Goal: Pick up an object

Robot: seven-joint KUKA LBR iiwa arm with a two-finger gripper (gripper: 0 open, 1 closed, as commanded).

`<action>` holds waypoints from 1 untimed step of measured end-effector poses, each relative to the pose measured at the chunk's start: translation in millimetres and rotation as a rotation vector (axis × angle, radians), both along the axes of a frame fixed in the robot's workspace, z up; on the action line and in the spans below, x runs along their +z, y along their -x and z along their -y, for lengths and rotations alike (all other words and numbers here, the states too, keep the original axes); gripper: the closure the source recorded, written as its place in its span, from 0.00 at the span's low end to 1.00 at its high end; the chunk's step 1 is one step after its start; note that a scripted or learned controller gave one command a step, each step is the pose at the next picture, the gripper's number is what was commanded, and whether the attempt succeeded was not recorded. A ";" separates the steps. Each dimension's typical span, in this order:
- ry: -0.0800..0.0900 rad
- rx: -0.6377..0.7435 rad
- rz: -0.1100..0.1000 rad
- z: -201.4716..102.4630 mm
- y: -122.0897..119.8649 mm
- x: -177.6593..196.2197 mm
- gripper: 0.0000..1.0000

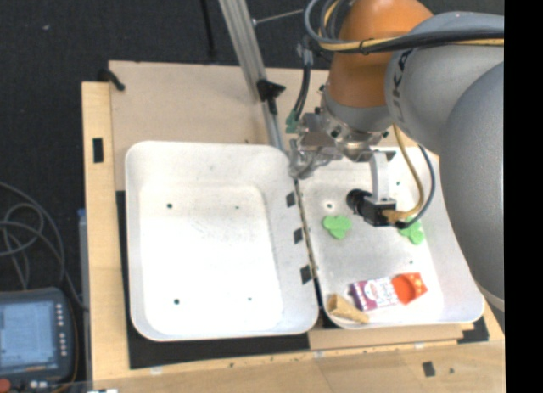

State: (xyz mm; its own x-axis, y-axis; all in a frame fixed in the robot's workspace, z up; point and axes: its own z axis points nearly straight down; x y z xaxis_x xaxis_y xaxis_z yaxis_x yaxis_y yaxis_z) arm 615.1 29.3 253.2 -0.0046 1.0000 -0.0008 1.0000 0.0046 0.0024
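My gripper (pixel 302 162) hangs below the orange wrist band, over the far left corner of the right bin (pixel 450 298), close to the divide between the bins. In that bin lie a small green piece (pixel 337 227), a second green piece (pixel 413 232) partly behind a black cable fitting (pixel 370 207), a purple and red packet (pixel 386 291), and a tan piece (pixel 344 306) at the near rim. The gripper is apart from all of them, up and to the left of the nearest green piece.
The left bin (pixel 212 247) lies beside the right one, its rim meeting it under the gripper. A slanted metal rail (pixel 242 35) rises just behind the gripper. The arm's grey body (pixel 458 103) covers the right bin's far right part.
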 end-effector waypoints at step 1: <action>0.000 0.000 0.000 -39.1 -21.0 -5.2 1.00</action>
